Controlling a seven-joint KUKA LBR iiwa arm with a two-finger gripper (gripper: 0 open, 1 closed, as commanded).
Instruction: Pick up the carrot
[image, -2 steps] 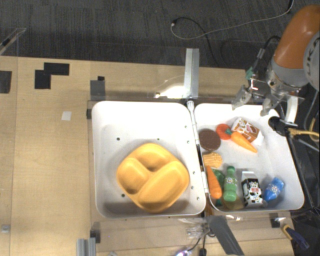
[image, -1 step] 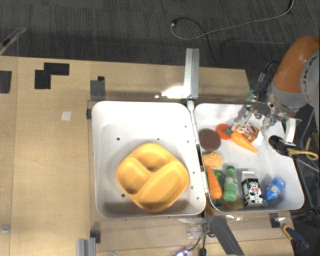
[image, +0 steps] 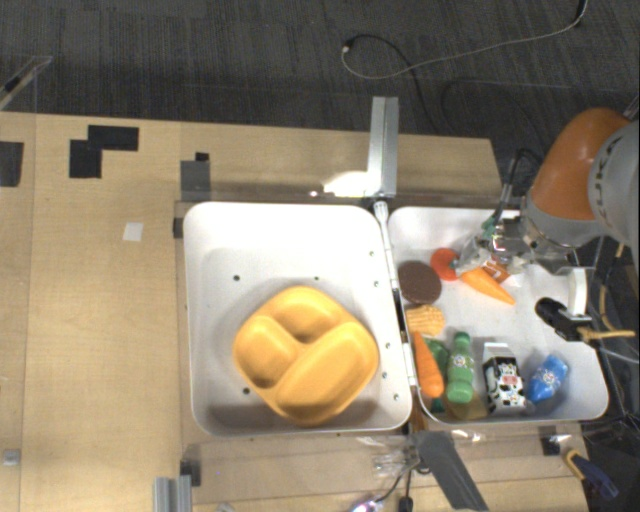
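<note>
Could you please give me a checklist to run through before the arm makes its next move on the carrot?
1. Carrot in plain view in the right bin: ok.
2. Tool lined up with the carrot: ok, it sits right at the carrot's upper end.
3. Carrot held by the tool: cannot tell.
4. Room around the carrot: not ok, a tomato lies close beside it.
5. Only one candidate: not ok, a second carrot lies by the green bottle.

From my remote station I find no readable text; the small black-and-white carton (image: 504, 384) bears print too blurred to read.
</note>
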